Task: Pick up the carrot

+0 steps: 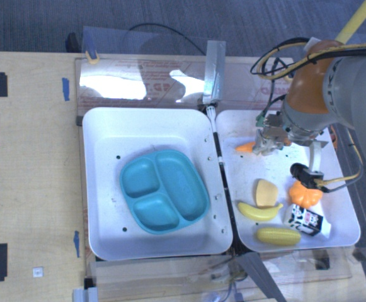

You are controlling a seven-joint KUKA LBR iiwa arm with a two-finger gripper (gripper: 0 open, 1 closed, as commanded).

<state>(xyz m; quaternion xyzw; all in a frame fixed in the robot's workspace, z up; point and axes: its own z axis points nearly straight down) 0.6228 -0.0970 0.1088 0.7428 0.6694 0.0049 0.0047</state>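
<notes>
The carrot (244, 148) is a small orange piece lying on the floor of the right bin (346, 231), near the bin's upper left part. Just its left tip shows. My gripper (268, 141) hangs straight down over the carrot's right end and covers it. From this slanted overhead view I cannot make out whether the carrot is held. The grey arm with its orange band (308, 90) comes in from the upper right.
In the right bin lie a banana (259, 211), a tan wedge (266, 192), an orange pumpkin-like toy (304, 195), a black-and-white box (307, 221) and a yellow-green oblong piece (278, 235). A blue divided plate (164, 190) sits in the left bin (101, 131).
</notes>
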